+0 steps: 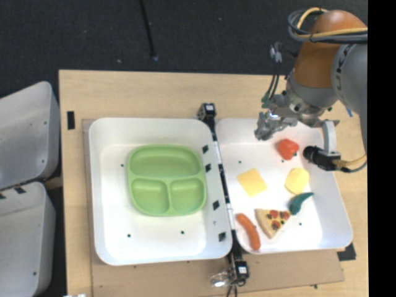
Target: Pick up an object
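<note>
1. Grey metal two-finger gripper (267, 129) poised over the far left part of the right shallow white bin (331, 228), hanging below the grey arm with its orange band (322, 45) that reaches in from the right.
2. Too small and blurred at the tip to tell how the gripper is set; nothing seen clamped in it.
3. Just beside the gripper, toward the right and slightly nearer: small red rounded toy, tomato-like (287, 148), lying on the bin floor, apart from the tip.
4. Further right, at the bin's right rim: black cylindrical fitting with a cable (322, 157).
5. Nearer the camera, mid-bin: flat pale yellow square, cheese-like slice (252, 182), and to its right a yellow rounded lump (297, 180), the two well apart.
6. Below the yellow lump: dark green curved pepper-shaped piece (300, 202), touching or nearly touching a toy pizza wedge with red toppings (273, 221).
7. Left of the pizza wedge, near the bin's front left corner: orange-red sausage-shaped toy (249, 231), lying aslant.
8. Across the divider, in the left shallow white bin (105, 240): light green plastic plate with three compartments (166, 179), sitting flat near the middle.
9. Beneath both bins: pale wooden bench top (154, 82).
</note>
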Controlling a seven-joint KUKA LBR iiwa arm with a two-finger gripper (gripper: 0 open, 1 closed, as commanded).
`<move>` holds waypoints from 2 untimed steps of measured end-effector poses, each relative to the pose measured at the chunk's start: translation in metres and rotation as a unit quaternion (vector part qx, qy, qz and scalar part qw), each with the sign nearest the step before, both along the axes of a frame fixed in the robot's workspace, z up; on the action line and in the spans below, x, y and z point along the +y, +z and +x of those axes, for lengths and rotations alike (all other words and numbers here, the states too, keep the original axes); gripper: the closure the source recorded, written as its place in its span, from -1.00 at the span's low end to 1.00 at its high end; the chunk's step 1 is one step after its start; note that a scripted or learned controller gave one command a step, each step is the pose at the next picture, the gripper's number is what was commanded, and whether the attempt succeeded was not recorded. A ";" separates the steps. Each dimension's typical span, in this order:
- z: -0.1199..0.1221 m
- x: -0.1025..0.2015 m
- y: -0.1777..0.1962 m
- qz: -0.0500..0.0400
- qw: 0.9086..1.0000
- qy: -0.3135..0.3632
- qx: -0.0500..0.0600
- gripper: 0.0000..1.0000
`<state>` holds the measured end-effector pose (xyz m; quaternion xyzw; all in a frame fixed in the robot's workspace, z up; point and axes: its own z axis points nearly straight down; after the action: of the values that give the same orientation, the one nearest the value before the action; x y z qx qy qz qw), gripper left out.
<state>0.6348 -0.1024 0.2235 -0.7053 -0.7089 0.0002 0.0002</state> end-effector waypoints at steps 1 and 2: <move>-0.022 0.048 0.007 0.000 1.000 0.000 0.000 1.00; -0.033 0.098 0.000 0.000 1.000 0.000 0.000 1.00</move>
<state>0.6018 -0.0047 0.2231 -0.7052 -0.7090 0.0005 0.0005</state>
